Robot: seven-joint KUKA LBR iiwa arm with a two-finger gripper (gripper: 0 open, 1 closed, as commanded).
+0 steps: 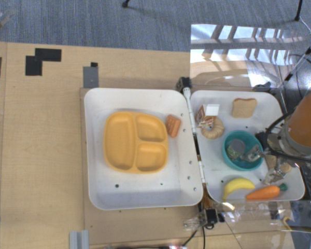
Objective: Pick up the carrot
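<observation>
Hovers just above carrot [263,192], gripper [276,174] in right bin [295,187]; jaw state impossible to tell. Banana [237,186] beside carrot.

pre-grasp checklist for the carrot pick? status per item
1. Target located: carrot lies in the right bin, near its front edge. ok
2. Gripper position: gripper sits just above the carrot's green end, not around it. not ok
3. Finger state: blurred against the bin floor. cannot tell
4. Clearance on the left: banana lies close beside the carrot's tip; contact between them cannot be made out. cannot tell
5. Clearance behind: teal bowl stands apart from the carrot. ok
6. Carrot held: nothing seen between the fingers. not ok
</observation>
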